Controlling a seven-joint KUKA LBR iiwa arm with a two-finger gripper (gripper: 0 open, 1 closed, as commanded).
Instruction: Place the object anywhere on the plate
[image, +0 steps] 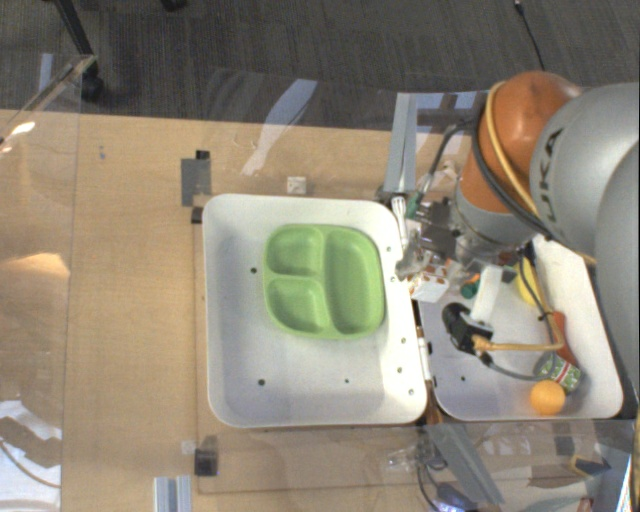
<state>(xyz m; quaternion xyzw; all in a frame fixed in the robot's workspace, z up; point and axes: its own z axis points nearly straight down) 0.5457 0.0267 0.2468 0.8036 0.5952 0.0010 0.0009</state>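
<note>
Now, gripper (416, 256): one, hanging over the seam where the two bins meet, at the top right corner of the left bin. It is partly hidden by the wrist above it, so I cannot tell whether it is wide, narrow or holding anything.
Arm (590, 150): one, grey, with an orange band above the wrist. It reaches in from the right edge and bends down over the upper half of the right bin, covering much of it.
Bins: two, white, shallow, side by side and touching along one edge on a pale wooden bench (100, 300).
Left bin (240, 385): it holds the plate.
Plate (325, 280): one, green, with rounded corners and three compartments: two small ones on the left and one long one on the right. It lies flat in the upper middle of the left bin, near the gripper but apart from it.
Right bin (480, 388): the loose things lie here, well apart from the plate.
Ball (547, 398): one, orange, near the lower right corner of the right bin.
Packet (566, 375): one, small, green and white, just above the ball and touching or nearly touching it.
Red piece (558, 326): one, thin, above the packet, too small to name.
</note>
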